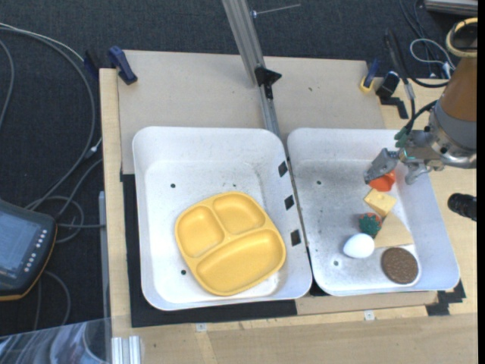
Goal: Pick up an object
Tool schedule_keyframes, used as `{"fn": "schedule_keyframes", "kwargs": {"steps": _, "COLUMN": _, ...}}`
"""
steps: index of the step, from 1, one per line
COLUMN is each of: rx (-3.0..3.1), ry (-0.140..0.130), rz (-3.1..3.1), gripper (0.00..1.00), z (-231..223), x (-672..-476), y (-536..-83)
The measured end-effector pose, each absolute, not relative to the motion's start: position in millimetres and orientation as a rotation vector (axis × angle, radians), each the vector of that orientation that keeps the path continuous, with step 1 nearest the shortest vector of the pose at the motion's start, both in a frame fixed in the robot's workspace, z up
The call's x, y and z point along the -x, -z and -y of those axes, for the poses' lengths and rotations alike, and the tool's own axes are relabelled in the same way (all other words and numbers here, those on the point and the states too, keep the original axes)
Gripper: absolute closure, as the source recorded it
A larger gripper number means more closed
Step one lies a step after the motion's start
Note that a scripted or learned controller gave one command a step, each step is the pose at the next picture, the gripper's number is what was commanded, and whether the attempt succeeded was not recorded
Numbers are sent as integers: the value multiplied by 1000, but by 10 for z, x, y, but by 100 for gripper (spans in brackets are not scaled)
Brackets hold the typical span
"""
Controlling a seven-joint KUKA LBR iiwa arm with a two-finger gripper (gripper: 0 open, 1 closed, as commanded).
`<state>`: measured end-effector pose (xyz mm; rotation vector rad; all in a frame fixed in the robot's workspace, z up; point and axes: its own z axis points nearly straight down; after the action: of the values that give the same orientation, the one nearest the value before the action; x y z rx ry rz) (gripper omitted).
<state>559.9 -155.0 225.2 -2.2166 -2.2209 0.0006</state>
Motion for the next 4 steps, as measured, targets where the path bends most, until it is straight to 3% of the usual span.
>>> {"fn": "schedule_keyframes", "kwargs": {"steps": 1, "rx": 2218, "ry": 0, "rz": 2221, "gripper": 0, "z": 1549, "x": -5600, "y": -2252}}
{"fn": "schedule_keyframes", "kwargs": {"steps": 4, "rx": 2217, "ry": -3, "rz": 2217, "gripper": 0, "z": 1645, "x": -5489, "y": -905}}
